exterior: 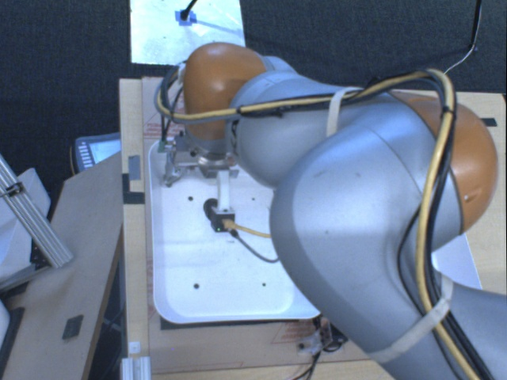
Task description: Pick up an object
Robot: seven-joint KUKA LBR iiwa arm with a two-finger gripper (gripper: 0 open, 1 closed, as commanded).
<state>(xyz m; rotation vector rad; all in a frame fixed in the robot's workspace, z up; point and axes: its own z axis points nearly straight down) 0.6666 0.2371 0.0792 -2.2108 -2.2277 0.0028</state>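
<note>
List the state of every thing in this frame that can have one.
white bin, lying flat on the bench, its right side covered by the arm.
arm, stretched in from the right across the bin, wrist bent downward at the bin's far end.
claw, low at the bin's far left corner; whether it holds anything cannot be told.

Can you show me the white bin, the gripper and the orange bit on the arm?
white bin (206, 287), camera view, bare floor near its front.
gripper (190, 165), camera view, its metal lower end.
orange band (218, 81), camera view, its rounded top.
</note>
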